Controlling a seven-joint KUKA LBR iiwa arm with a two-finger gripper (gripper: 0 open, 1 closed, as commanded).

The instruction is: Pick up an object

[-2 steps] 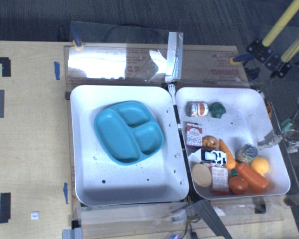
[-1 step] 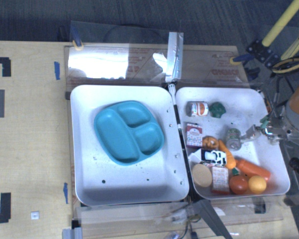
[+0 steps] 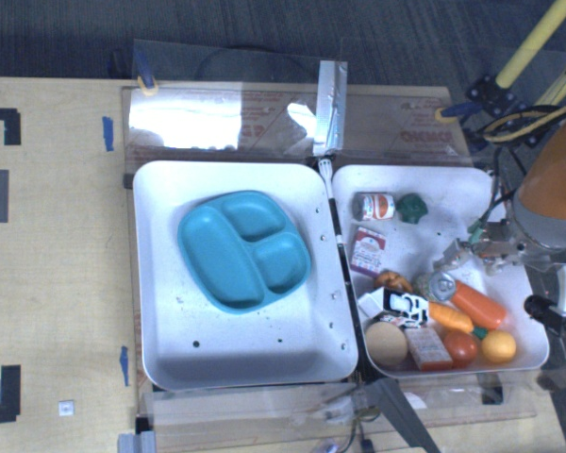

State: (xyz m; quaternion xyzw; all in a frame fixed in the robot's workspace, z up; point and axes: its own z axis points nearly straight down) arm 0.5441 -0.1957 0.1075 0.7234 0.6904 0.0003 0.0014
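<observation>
The grey arm point(image 3: 547, 192) with its orange band reaches in from the right, wrist bent low; the gripper point(image 3: 467, 251) points leftward, seemingly tilted downward.

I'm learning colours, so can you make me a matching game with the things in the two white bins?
Things:
1. divided plate
2. can
3. carrot
4. lemon

Places and colours:
A. yellow, near right corner of the right bin
B. blue, alone in the left bin
C. orange, lying just up-left of the yellow fruit
D. lying on its side at the far end of the right bin, beside a green thing

Pairs: 1-B, 2-D, 3-C, 4-A
</observation>
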